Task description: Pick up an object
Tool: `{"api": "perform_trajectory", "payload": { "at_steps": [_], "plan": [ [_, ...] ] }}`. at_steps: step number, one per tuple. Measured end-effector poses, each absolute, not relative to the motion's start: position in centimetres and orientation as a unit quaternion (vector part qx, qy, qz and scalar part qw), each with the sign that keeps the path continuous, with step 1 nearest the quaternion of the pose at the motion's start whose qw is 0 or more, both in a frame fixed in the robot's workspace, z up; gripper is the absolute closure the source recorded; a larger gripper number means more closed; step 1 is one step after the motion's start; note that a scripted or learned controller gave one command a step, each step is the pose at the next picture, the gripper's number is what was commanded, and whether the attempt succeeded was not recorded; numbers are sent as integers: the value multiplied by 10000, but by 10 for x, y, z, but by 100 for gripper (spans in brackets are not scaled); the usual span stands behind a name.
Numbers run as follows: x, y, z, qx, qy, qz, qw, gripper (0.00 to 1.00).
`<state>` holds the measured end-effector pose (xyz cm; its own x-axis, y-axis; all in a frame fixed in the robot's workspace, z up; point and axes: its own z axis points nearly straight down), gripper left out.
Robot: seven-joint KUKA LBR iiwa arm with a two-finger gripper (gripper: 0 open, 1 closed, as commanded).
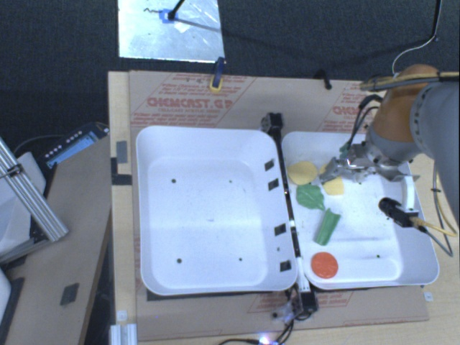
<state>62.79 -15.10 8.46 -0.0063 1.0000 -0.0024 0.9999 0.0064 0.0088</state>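
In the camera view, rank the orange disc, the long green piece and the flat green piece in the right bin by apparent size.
Largest to smallest:
1. long green piece
2. flat green piece and orange disc look about alike; I would not rank them.

left white bin (208, 207) on counter (180, 95) | yellow-blue clamp (216, 76) at far edge | foil sheet (169, 19) beyond far edge
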Motion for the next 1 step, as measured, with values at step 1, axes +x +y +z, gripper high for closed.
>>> {"api": "perform_trajectory", "payload": {
  "at_steps": [1],
  "plan": [
    [625, -151, 96, 7051, 7091, 18, 25, 100]
  ]
}}
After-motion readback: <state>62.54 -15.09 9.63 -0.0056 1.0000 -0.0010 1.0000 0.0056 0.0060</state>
